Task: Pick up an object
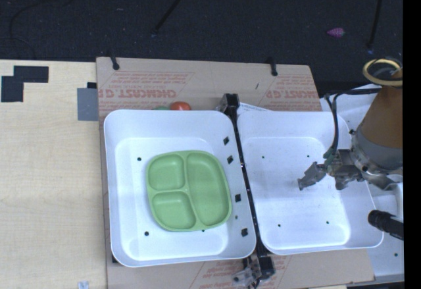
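A light green divided plate (188, 190) with three compartments lies flat in the left white bin (125, 149). My gripper (314, 177) hangs over the right part of the right white bin (289, 241), well apart from the plate. Its dark fingers point left toward the bin's middle. Nothing shows between them. The arm's orange band and grey wrist rise at the right edge.
A small red-orange object (179, 106) with a bit of green beside it sits behind the left bin's back rim on the cardboard sheet (197, 83). A black divider clip line (240, 176) runs between the bins. Cables hang beside the arm.
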`<state>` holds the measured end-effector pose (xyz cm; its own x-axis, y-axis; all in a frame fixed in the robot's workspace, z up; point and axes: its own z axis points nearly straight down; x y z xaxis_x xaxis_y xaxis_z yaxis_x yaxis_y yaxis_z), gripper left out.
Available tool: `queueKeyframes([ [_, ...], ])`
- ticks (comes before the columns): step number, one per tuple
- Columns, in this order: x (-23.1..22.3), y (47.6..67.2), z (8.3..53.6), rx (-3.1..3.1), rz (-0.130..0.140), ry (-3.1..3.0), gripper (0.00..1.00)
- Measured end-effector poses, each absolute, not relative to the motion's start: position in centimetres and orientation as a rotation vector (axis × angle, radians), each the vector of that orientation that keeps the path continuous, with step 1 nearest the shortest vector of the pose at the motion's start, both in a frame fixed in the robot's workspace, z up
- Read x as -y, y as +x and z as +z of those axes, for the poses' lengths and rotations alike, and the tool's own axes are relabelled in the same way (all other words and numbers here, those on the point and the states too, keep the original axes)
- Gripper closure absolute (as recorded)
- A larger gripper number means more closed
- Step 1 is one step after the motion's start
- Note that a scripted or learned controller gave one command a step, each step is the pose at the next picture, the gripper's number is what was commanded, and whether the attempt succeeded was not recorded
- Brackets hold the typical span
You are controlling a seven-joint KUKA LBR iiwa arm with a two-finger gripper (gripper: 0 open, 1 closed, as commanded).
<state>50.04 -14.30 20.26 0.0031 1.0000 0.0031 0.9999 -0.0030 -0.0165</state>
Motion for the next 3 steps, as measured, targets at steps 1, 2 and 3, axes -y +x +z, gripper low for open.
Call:
queueKeyframes([
  [1, 14.3, 50.3, 21.0, 2.218, 0.003, -2.219, 0.00],
  [2, 14.6, 50.3, 14.6, 2.216, 0.006, -2.216, 0.00],
  [3, 14.4, 50.2, 9.3, 2.217, 0.004, -2.217, 0.00],
])
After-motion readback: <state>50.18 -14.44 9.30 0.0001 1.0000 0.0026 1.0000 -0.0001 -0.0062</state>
